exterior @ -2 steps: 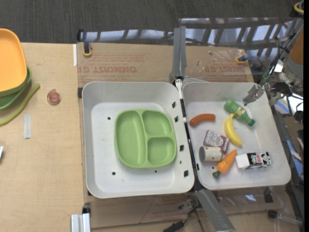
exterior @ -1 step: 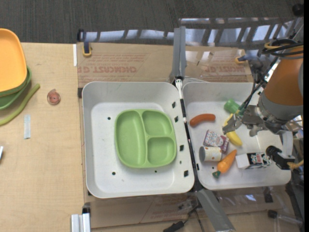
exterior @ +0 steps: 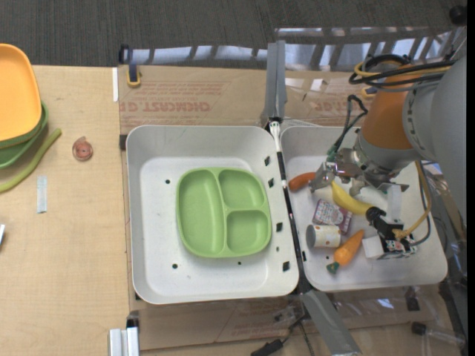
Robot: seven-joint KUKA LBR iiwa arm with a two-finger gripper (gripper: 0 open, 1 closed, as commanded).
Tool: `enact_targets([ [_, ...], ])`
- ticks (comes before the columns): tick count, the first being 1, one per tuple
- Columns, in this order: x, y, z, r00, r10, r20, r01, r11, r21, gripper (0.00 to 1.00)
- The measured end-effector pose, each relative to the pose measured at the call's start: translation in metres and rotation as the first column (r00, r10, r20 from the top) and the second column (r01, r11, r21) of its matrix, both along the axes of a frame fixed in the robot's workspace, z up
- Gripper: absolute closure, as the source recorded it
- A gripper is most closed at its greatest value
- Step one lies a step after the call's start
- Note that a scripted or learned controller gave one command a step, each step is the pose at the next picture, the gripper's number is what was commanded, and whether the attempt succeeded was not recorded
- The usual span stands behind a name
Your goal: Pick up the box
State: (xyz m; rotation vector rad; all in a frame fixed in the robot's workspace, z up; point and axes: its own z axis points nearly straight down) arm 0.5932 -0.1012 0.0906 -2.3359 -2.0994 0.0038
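A small purple-and-white box [exterior: 329,213] lies flat in the right bin [exterior: 423,273], near its left side. My gripper [exterior: 332,173] hangs over the back of this bin, just above and behind the box, below the arm's orange band. A yellow banana [exterior: 349,199] lies between the gripper and the box, touching the box's right edge. From this angle the wrist hides much of the gripper, and nothing can be seen held in it.
Around the box lie an orange carrot [exterior: 347,249], a white cup [exterior: 324,236], an orange piece [exterior: 301,181] and a white block [exterior: 373,246]. The left bin [exterior: 148,199] holds a green divided plate [exterior: 224,212]. Orange and green plates [exterior: 16,110] sit far left.
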Motion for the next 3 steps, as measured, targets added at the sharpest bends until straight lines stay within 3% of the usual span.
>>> enact_targets([
  [1, -0.06, 0.008, 0.0, 0.998, 0.057, -0.001, -0.057, 0.998, 0.001, 0.0],
  [2, -0.093, 0.007, 0.001, 0.931, 0.366, 0.0, -0.366, 0.931, 0.002, 0.0],
  [3, -0.108, -0.008, 0.001, 0.949, 0.317, 0.001, -0.317, 0.949, 0.002, 0.0],
])
